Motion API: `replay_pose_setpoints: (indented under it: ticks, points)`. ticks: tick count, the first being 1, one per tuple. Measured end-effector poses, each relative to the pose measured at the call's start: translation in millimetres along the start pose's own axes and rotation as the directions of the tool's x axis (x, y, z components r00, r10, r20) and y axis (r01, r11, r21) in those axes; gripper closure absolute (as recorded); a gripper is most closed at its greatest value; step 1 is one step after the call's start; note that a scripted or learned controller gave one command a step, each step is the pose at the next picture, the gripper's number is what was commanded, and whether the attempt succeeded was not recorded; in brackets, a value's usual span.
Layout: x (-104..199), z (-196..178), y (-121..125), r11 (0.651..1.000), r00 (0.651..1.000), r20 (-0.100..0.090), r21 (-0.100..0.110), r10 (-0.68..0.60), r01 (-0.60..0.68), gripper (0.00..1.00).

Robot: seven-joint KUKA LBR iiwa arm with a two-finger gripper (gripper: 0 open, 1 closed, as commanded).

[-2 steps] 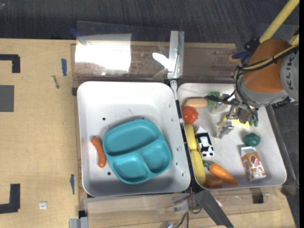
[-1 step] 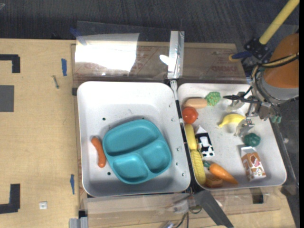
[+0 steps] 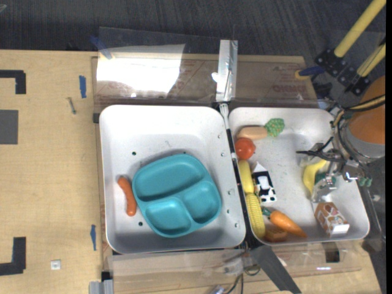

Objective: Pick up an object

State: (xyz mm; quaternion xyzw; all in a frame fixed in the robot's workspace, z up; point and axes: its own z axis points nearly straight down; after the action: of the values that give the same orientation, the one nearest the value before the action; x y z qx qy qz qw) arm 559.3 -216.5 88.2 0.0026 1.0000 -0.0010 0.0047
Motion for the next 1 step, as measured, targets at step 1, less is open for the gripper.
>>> replay_pose_setpoints:
  ticks: [1]
  points:
    - [29.5,-1.1,45.4,0.999,0.999,0.001,-0.001,0.051,-0.051,0.0]
